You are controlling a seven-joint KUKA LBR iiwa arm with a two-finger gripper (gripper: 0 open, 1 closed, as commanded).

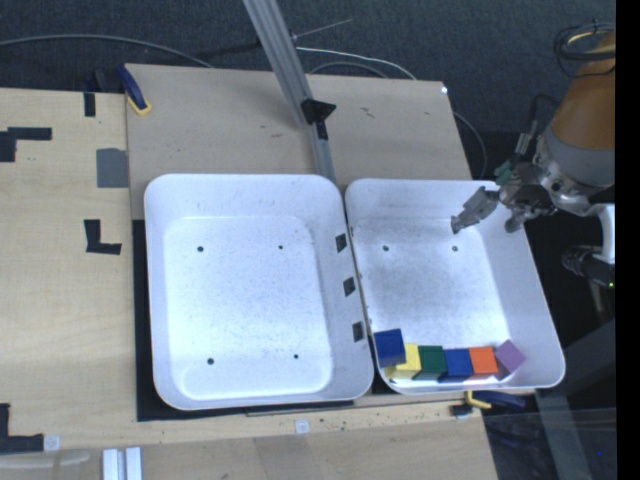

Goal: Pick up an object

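Note:
Several small blocks lie in a row along the front wall of the right bin (520,268): a blue block (388,345), a yellow block (407,364), a green block (431,359), a second blue block (458,363), an orange block (483,360) and a purple block (509,355). My gripper (490,218) hangs over the bin's far right corner, well behind the blocks. Its fingers are spread open and hold nothing.
The left bin (165,268) sits beside the right one, joined by black clips at the shared wall. A slanted metal pole (285,58) rises behind the bins. Cables run across the dark floor at the back.

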